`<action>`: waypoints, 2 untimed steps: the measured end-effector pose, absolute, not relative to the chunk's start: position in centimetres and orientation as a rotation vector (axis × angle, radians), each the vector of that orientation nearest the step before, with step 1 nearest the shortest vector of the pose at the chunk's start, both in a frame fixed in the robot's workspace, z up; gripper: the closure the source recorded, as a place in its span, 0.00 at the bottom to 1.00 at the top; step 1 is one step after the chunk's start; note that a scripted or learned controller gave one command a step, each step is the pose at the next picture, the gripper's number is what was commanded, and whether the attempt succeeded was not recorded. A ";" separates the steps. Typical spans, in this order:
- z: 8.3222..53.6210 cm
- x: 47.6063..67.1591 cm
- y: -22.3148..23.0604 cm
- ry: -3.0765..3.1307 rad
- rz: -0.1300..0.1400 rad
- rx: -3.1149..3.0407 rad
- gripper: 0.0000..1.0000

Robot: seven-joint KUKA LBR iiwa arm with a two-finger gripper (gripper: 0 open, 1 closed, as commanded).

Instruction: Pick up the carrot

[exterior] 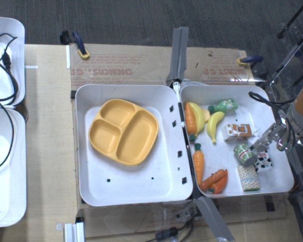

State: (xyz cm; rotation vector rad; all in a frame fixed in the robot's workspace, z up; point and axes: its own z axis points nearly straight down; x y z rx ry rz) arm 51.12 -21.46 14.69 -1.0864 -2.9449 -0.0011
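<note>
Left bin [91, 185] carries a yellow plate [123, 131] at centre. Right bin [278, 185] carries the carrot [198, 161], lying against its left edge, untouched. Gripper [262, 146] sits low near the right edge beside a can [244, 154]; claw state cannot be determined.

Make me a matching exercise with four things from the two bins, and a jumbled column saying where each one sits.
Things:
1. yellow three-compartment plastic plate
2. small orange toy carrot with green top
3. green toy vegetable
4. pale green flat packet

Places:
A. right bin, near front edge
B. left bin
C. right bin, far side
D. right bin, beside the divider

Pairs: 1-B, 2-D, 3-C, 4-A
</note>
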 end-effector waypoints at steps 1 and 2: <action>19.2 47.9 -22.3 -3.001 0.000 -0.929 1.00; 19.9 48.1 -22.3 -3.000 -0.001 -0.929 1.00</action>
